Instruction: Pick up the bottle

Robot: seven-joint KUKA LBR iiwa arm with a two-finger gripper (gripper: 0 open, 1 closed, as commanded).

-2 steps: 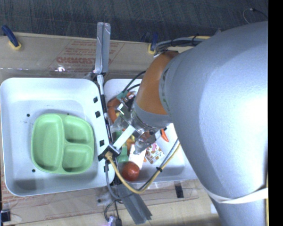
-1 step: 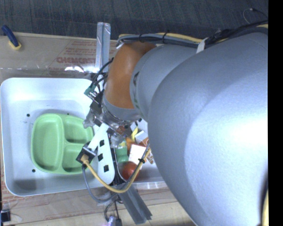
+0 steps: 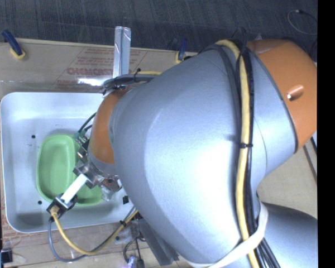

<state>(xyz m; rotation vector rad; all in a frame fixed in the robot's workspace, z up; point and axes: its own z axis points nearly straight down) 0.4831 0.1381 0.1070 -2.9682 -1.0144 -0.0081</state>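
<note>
Honestly can't tell how the gripper is set, since the big grey arm hangs right over it and blocks most of the scene. The wrist reaches down into the left white bin, right at the edge of a green bowl-like dish lying in there. No bottle I can pick out anywhere, so it's probably hidden under the arm.

Robot lab: arm, white bin.
</note>
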